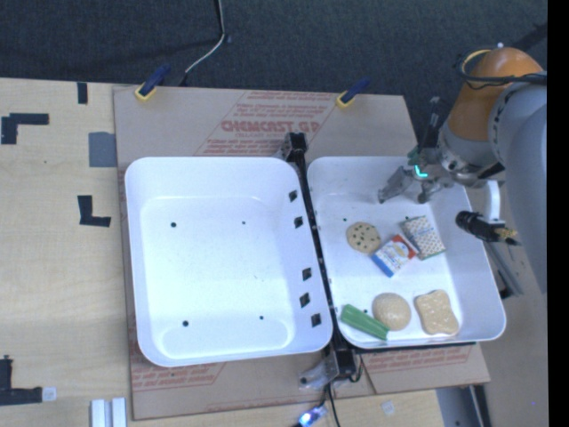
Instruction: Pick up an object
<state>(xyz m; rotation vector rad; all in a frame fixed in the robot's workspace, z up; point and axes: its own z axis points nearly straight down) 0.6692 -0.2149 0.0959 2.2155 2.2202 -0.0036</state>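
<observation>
The tool (pixel 407 191), fingers spread and grasping nothing, is hovering over the right bin (pixel 471 327), where the cookie (pixel 363 237) and 5 other items are lying untouched; pickup is not yet begun.

Dark carpet (pixel 356 16), wooden bench (pixel 53 265), cardboard sheet (pixel 258 123)

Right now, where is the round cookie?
The cookie lies in the right bin, near its left wall, just left of the small blue and red packet.
</observation>
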